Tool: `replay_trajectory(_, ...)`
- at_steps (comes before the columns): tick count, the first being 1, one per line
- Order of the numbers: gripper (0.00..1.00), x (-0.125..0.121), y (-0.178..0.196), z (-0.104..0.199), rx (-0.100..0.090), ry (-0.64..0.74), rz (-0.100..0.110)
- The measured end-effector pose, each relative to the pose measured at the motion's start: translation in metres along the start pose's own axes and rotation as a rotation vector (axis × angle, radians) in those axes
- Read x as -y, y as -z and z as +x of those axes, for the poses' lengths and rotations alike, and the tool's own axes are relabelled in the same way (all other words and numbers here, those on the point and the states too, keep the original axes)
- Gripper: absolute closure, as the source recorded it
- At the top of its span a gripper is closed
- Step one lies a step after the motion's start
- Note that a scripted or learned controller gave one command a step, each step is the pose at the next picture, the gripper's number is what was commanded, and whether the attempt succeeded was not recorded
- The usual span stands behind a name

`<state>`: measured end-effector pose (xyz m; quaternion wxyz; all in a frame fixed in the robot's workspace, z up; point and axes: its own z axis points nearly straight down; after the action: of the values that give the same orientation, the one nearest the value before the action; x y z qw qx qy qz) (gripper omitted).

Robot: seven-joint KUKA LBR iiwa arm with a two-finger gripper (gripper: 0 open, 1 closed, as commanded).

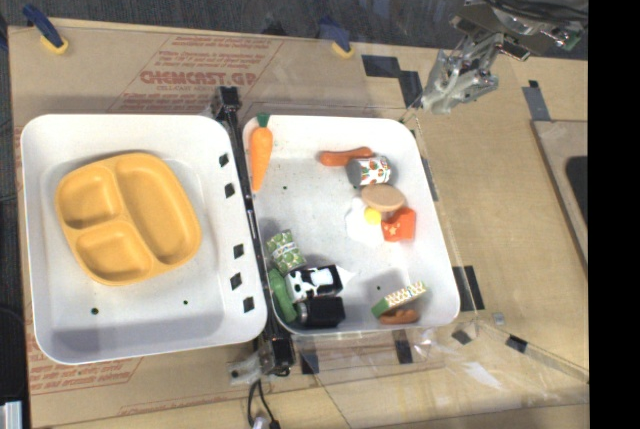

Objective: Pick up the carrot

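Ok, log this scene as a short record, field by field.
carrot: right bin, far left edge, lying lengthwise, green top toward the far side
gripper: above the right bin's far right corner, apart from the carrot
left bin: holds a yellow tray
near carrot: sausage, can
task state: carrot not yet picked up

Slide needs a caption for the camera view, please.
Gripper hovers past the right bin's far corner; carrot lies along its left wall.

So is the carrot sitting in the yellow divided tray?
No, the carrot lies in the right bin against its left wall, while the yellow tray sits in the left bin.
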<state>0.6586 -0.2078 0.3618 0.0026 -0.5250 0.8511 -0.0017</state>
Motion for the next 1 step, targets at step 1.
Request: replay_trajectory(1,1.00,-0.0011,0.0203,0.0006,0.000,0.230,-0.001)
